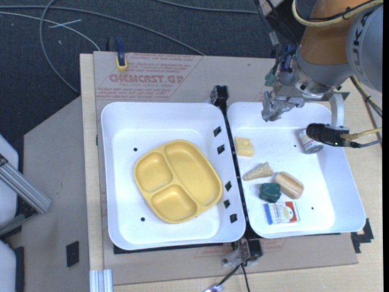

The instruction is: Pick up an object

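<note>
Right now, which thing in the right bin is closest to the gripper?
The pale yellow block. It lies apart at the bin's upper left, just below the gripper; the rest sit lower.

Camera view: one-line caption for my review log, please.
Pincer above the right bin's far edge, small items nearer the camera; yellow tray in the left bin.

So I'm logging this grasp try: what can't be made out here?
- Gripper: blurred, fingers open or shut unclear.
- Arm: cut off by the top and right edges.
- Card: print too small to read.
- Green lump: identity unclear.
</note>
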Controlling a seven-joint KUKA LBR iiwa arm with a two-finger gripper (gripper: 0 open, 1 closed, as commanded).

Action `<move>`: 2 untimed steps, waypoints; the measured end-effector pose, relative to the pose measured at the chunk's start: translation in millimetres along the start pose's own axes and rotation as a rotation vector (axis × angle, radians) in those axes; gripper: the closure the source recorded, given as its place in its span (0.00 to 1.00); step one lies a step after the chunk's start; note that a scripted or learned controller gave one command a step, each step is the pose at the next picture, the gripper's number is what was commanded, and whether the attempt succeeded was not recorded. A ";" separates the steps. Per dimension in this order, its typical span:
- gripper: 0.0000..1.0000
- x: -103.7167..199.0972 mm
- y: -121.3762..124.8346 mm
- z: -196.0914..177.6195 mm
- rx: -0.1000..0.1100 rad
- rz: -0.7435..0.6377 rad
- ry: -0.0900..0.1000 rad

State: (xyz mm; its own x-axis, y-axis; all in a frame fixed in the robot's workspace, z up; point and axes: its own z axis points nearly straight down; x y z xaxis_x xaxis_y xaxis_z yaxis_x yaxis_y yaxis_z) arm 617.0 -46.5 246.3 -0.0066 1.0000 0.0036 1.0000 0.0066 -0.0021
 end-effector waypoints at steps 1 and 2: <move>1.00 54.2 -12.3 -6.6 0.000 0.000 0.000; 1.00 107.0 -26.7 10.8 0.003 0.001 0.000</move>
